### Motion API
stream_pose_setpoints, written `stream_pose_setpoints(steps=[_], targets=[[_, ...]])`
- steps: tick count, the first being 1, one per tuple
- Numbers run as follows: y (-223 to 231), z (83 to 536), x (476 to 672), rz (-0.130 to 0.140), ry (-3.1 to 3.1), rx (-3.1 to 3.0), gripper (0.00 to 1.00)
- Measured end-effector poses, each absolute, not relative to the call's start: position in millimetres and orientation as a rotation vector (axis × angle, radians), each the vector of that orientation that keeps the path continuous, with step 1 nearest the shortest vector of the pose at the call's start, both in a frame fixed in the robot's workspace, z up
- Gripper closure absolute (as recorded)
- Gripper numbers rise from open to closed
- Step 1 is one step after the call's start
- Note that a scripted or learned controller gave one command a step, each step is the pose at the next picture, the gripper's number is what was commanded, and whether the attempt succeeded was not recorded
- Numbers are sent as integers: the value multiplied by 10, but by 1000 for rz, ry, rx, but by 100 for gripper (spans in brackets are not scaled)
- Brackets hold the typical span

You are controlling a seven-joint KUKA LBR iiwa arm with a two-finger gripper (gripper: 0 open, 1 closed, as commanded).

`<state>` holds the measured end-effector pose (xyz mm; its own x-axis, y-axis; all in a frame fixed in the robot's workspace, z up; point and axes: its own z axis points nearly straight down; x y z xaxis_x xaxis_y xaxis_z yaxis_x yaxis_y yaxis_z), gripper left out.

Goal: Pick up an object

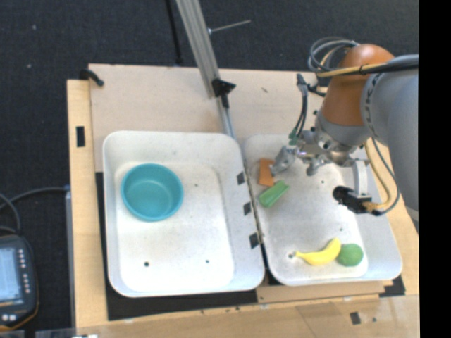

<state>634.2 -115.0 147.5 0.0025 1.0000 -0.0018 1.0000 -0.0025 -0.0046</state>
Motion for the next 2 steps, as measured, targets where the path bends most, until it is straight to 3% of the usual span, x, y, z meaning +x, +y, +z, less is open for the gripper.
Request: stream_pose_setpoints(steps=[1,2], targets=[[-1168,1009,6352,0,-2220,-2229,0],[-1179,1157,6368,-6,-2217,-2236,100]])
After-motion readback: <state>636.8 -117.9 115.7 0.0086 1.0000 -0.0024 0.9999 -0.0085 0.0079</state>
